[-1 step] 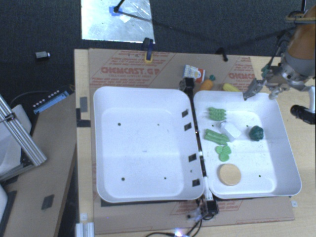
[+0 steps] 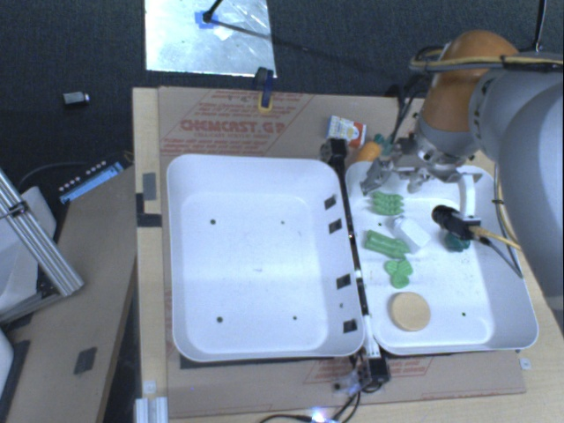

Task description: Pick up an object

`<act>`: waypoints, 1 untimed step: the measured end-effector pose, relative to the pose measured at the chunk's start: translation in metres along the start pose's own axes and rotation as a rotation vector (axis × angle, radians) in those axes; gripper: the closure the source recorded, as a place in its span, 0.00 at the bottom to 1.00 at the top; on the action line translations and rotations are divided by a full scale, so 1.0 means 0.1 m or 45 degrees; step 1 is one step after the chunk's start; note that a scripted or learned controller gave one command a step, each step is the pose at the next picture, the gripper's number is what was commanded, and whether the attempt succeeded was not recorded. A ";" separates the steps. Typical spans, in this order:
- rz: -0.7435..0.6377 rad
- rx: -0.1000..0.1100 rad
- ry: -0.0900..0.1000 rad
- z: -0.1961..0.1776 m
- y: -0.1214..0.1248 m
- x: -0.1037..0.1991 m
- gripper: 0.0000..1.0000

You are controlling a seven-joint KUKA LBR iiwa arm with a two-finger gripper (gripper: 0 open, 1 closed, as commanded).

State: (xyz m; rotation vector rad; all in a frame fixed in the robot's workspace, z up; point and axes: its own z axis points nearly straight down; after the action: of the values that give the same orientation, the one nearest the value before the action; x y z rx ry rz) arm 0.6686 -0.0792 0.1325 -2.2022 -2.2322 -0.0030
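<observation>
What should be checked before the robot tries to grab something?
1. Things to pick in the right bin: ok, several lie there.
2. Gripper over that bin: ok, it hovers at the far end, near the ridged green piece.
3. Tan disc apart from its neighbours: ok.
4. Flat green piece and white piece apart: not ok, crowded together.
5. Which thing the gripper is aiming for: cannot tell.
</observation>
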 end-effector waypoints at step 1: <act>0.009 -0.010 -0.007 -0.16 0.01 -0.08 1.00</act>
State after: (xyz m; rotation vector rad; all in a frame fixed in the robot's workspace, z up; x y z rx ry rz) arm 0.6701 -0.0875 0.1483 -2.2165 -2.2316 -0.0056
